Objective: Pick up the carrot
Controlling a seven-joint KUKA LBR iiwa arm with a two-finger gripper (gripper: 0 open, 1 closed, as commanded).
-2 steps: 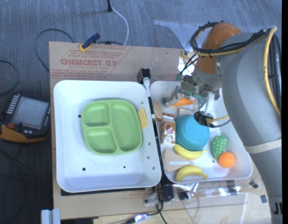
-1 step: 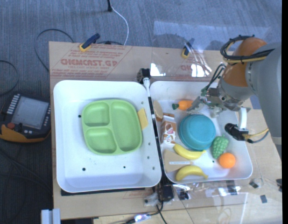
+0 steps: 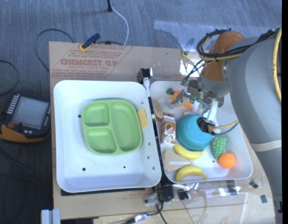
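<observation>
At the lower right of your frame, two yellow plastic bananas (image 3: 190,172) lie in the right white bin (image 3: 244,171). Farther up, the grey two-finger gripper (image 3: 190,96) hovers beside the small orange carrot (image 3: 176,96); its grip can't be read. Beyond lie the cardboard-topped bench (image 3: 97,62) and grey carpet (image 3: 50,8).

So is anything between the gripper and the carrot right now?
Nothing visible. The gripper is right over the carrot at the far end of the right bin; the blue bowl sits nearer the camera, clear of them.
</observation>
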